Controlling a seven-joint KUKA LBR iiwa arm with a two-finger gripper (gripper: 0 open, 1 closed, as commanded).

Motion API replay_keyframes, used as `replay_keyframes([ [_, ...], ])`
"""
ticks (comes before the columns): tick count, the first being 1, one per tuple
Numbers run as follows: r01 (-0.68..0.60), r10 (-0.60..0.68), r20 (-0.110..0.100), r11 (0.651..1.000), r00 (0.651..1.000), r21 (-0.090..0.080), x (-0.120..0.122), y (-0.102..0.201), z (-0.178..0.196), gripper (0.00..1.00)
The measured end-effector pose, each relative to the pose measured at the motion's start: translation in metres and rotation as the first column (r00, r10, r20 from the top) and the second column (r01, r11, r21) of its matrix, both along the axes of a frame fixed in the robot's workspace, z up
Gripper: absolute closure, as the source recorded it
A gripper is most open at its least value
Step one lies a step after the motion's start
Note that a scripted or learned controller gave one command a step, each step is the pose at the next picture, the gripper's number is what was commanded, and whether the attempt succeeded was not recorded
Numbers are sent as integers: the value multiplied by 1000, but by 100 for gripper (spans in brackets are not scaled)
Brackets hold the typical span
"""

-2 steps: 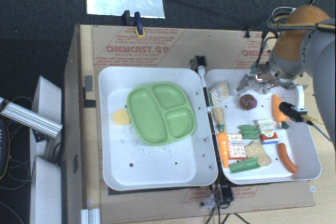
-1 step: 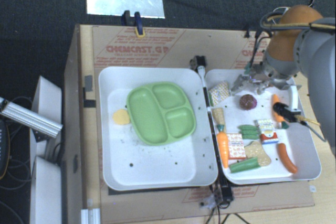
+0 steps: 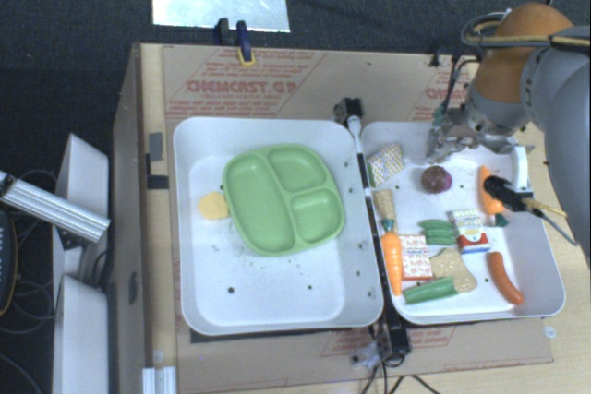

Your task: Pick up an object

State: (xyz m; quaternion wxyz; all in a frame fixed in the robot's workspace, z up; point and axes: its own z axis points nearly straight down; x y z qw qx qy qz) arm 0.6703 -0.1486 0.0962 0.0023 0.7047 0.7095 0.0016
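The likeliest target is the small dark-red round toy, something like a plum or beet (image 3: 437, 179), which lies in the upper middle of the right bin (image 3: 545, 268) with bare white floor around it, so it is easier to reach than its neighbours. The gripper (image 3: 450, 143) hangs just above and behind it, close but not touching; at this slant I cannot tell how the tool is set, and nothing is seen in it. The arm (image 3: 540, 69) leans in from the right, its orange band (image 3: 522, 37) above the wrist, which suits a descent from above onto a lone item. Around the round toy the bin is crowded: a speckled cracker-like packet (image 3: 386, 161) to the left, an orange carrot (image 3: 391, 259) by the dividing wall, a red-and-white box (image 3: 416, 257), green pods (image 3: 438, 230), a second small box (image 3: 471, 231), a brown bread slice (image 3: 452, 267), a green cucumber-like piece (image 3: 430, 292), and a sausage (image 3: 504, 278) near the right edge. These packed pieces would likely be harder to grasp cleanly. The left bin (image 3: 199, 291) holds a green divided plate (image 3: 283, 198) and a yellow disc (image 3: 213, 206) beside it.
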Motion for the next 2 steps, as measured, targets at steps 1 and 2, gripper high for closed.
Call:
replay_keyframes([
  [1, 0, 0, 0, 1000, 1000, 0, 0, 0, 0, 0],
  [2, 5, -5, -2, 1000, 1000, -1, -1, -47, -11, 0],
])
